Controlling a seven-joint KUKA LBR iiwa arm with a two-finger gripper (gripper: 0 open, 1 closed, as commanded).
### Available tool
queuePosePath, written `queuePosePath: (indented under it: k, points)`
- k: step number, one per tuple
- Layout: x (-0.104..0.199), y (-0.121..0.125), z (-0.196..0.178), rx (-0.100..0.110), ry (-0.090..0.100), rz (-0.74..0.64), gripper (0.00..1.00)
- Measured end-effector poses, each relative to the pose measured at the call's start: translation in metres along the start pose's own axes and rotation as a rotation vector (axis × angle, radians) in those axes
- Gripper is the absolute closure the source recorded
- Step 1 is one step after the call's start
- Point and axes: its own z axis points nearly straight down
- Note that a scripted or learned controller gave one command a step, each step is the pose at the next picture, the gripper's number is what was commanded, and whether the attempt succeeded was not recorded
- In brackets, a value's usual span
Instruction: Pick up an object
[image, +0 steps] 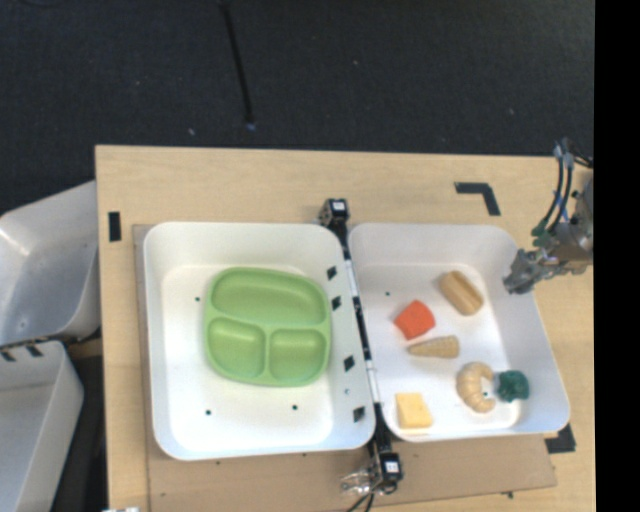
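i was at the right edge of the frame, my gripper (522, 278) hanging over the right rim of the right bin (400, 245), nothing between the fingers. couldn't tell if they were spread or pressed together, too small and blurred.

the pickable stuff all sat in the right bin: bread roll (461, 292) upper middle and nearest me, orange block (415, 319) left of it, a cone (435, 348) just below that, a doughnut (476, 386) touching a green toy (513, 385) lower right, yellow cube (413, 410) at the bottom. left bin (180, 420) held a green divided plate (267, 326).

step looked like approach, nothing gripped yet. next move, i judged, called for coming in left over the bread roll, lining the fingers across its short side, then dropping down. the doughnut and green toy looked too crowded for a clean grab.
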Motion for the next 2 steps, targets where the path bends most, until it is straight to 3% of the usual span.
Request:
queuePosePath:
  k: [2]
  points:
    - [0.093, 0.004, 0.008, 0.001, 0.002, -0.001, 1.00]
